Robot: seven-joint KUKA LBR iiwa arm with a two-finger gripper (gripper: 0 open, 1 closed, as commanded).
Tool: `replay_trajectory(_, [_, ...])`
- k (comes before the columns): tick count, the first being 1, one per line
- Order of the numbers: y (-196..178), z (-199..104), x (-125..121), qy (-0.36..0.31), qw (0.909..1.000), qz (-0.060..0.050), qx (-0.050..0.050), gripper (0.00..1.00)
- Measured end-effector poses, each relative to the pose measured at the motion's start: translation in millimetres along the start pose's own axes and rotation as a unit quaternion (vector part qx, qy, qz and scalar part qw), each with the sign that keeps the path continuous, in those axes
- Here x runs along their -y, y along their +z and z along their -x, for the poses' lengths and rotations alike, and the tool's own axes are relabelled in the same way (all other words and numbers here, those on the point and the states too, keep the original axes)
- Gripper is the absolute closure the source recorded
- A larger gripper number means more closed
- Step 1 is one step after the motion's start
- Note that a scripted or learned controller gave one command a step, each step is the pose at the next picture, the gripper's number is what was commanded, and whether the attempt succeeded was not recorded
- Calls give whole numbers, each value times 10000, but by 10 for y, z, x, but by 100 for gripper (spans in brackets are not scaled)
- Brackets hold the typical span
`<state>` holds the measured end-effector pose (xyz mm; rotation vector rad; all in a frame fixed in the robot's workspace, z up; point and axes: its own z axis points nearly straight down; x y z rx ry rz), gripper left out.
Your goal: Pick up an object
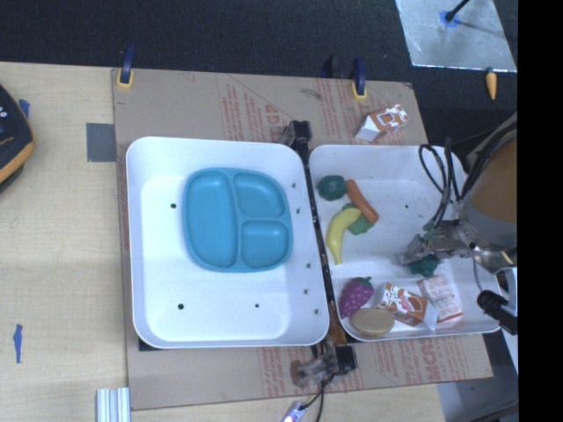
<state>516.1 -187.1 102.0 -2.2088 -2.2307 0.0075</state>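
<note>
A robot pincer (428,255) hangs low in the right bin (387,161) over a small dark green object (426,265), beside snack packets (422,302). Whether it grips is impossible to tell. This looks like the grasp step; next comes a straight lift.

Wooden bench (62,236), cardboard sheet (220,104) (clamped), dark floor (220,16).

Small dark green object (426,265) — low against right bin's (387,167) floor, near its right side
</note>
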Motion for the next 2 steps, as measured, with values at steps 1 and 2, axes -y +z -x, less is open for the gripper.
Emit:
replay_trajectory(1, [-751,-376,-523,28,10000,18,-11,100])
replay_trajectory(2, [-908,-1350,-912,21,10000,13,-12,100])
